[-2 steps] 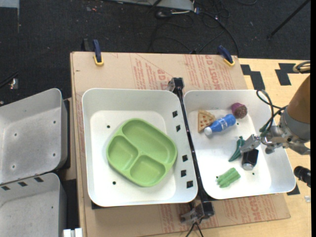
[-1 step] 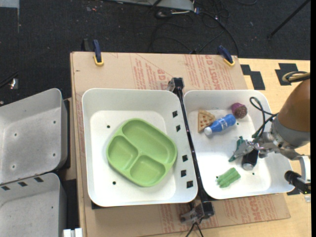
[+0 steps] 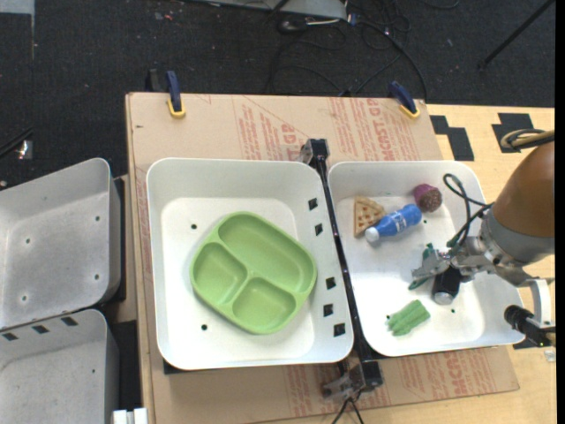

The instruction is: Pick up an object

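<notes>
Tabletop (image 3: 229, 117): brown cardboard-faced board with red print, two blue-and-yellow clamps on its far edge (image 3: 175, 95) (image 3: 404, 100).

Left bin (image 3: 177, 179): shallow, white. It holds a light green divided plate (image 3: 254, 272) with three compartments, lying flat and slightly turned, near the middle of the bin.

Right bin (image 3: 380, 276): shallow, white, touching the left bin along a black divider strip. All the small pickable objects are in here.

Arm (image 3: 530, 201): orange band and grey wrist come in over the right rim of the right bin. The tool (image 3: 430, 268) is low over the bin's floor, middle-right, pointing toward the bin's centre. Cannot tell how wide the tool is set. Nothing visibly held in it.

Objects in the right bin:
- blue bottle (image 3: 395, 223) with white cap, lying on its side in the far half, cap end toward the left. It sits beyond and left of the tool, apart from it.
- tan waffle-pattern triangle (image 3: 366, 215), flat, just beside the bottle's cap end, near the divider.
- green ridged piece (image 3: 408, 317), in the near half, near the tool on its front side, not touching it.
- purple ball (image 3: 428, 198), far half, just beside the bottle's blue end.
</notes>
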`<action>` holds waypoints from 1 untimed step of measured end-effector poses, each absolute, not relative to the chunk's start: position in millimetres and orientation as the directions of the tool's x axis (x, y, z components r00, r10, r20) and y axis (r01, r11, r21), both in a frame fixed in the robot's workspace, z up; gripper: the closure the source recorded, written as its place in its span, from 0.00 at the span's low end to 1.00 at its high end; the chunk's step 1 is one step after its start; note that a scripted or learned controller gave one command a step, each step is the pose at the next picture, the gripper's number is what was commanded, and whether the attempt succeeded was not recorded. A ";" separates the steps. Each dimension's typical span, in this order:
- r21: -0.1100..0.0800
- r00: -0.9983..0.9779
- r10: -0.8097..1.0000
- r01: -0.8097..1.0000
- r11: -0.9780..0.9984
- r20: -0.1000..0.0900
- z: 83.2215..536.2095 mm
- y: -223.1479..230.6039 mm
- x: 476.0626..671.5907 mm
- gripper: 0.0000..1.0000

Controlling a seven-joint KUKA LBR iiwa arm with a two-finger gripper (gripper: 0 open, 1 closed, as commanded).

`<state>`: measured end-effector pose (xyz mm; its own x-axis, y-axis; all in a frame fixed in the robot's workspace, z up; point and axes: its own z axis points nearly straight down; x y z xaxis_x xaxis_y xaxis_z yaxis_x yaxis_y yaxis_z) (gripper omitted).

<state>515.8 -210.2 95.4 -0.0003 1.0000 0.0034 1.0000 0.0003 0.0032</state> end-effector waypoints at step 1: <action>0.003 0.000 1.000 1.000 0.000 -0.001 103.2 -210.9 514.7 1.00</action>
<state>514.7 -210.9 103.2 -0.0003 1.0000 -0.0006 1.0000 0.0003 0.0027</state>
